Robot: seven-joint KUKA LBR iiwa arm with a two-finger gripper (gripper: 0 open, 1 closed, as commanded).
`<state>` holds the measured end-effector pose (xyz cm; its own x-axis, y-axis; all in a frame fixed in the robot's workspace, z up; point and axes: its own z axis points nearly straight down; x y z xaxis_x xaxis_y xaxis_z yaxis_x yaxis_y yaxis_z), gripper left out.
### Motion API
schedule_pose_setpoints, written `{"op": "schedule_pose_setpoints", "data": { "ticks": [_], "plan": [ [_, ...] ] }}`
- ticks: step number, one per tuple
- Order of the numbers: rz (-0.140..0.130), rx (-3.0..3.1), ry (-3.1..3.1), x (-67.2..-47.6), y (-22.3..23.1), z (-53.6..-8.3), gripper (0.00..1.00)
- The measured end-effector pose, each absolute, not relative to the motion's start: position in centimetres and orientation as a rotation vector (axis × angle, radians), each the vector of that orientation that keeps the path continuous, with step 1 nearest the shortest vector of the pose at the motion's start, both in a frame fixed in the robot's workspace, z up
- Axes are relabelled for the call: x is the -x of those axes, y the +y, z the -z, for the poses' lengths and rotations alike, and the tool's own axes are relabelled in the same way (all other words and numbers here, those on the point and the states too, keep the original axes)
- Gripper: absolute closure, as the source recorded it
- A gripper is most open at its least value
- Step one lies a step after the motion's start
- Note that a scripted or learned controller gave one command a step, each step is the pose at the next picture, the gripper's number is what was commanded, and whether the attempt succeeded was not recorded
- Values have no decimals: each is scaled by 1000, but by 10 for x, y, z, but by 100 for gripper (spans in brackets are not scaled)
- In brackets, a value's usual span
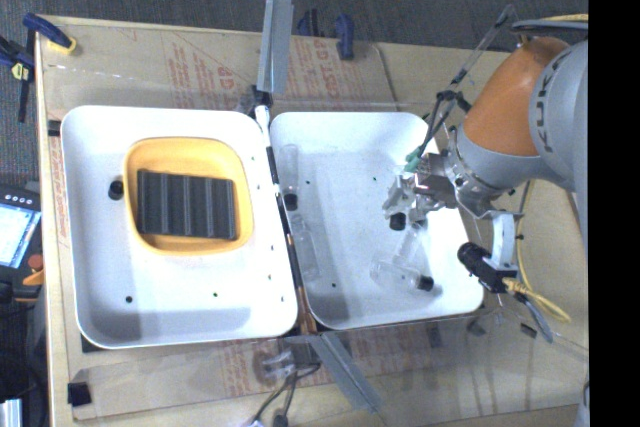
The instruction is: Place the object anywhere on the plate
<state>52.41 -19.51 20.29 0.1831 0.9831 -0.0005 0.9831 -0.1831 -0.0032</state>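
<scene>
A: Item one — the arm (520, 115). We log it reaching in from the right, orange band uppermost, wrist bent down over the right bin (340, 305).

B: And its pincer (408, 205)?

A: We place it low over the right bin's right half. Whether it is parted or closed, we cannot tell — the metal parts blur together.

B: Item two, the object?

A: We note a clear, glassy object (402, 273) with a dark end lying on the right bin's floor, just below the pincer, apart from it as far as we can see.

B: Item three?

A: The yellow plate (188, 153), in the left bin (90, 305) on the table (180, 65), carrying a dark ribbed block (187, 205).
</scene>
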Motion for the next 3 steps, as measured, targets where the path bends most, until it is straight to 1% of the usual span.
{"op": "schedule_pose_setpoints", "data": {
  "ticks": [1, 2, 3],
  "plan": [
    [-3, 2099, -2334, -552, -112, -214, 100],
    [-4, 1882, -2512, -585, -43, -238, 100],
    [-5, 1618, -2688, -585, 10, -191, 100]
  ]
}}
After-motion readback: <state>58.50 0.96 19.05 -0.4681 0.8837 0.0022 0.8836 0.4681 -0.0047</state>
